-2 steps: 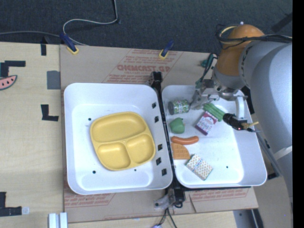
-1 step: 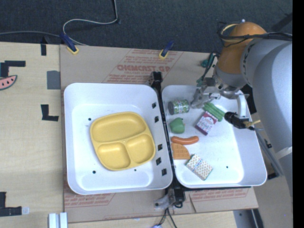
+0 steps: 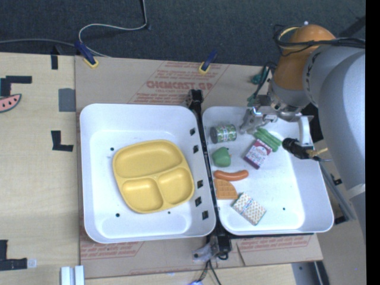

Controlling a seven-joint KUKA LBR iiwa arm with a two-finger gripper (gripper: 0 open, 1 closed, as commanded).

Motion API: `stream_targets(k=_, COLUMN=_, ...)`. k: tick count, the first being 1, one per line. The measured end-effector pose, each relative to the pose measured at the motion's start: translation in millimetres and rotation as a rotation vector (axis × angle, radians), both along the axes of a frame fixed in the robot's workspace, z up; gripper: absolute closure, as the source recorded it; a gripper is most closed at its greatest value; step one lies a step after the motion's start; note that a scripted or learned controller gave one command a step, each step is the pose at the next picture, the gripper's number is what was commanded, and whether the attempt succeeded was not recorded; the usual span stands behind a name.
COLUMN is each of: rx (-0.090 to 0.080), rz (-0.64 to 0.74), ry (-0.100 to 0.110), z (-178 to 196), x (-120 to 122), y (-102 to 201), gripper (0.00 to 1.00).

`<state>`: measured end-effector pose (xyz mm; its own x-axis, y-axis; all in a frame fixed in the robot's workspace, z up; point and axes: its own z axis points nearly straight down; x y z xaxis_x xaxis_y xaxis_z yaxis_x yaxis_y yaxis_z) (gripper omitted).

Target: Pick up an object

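The right bin holds a small green-labelled can, a green rounded piece, an orange hot dog, a waffle-like tan piece, a patterned white box, a pink and white carton and a green stick-shaped item. My gripper hangs over the bin's upper part, just right of the can and above the carton. Nothing shows between its fingers.
The left bin holds a yellow divided tray. The arm's grey body covers the right side of the bench. Clips sit along the divider between bins. A cable lies behind the bins.
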<state>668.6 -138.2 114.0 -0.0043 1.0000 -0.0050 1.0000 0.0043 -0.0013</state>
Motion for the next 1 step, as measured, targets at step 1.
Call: stream_targets(k=1, rx=-0.001, rz=0.001, ry=0.000, z=9.5, x=0.0, y=0.1, gripper=1.00)
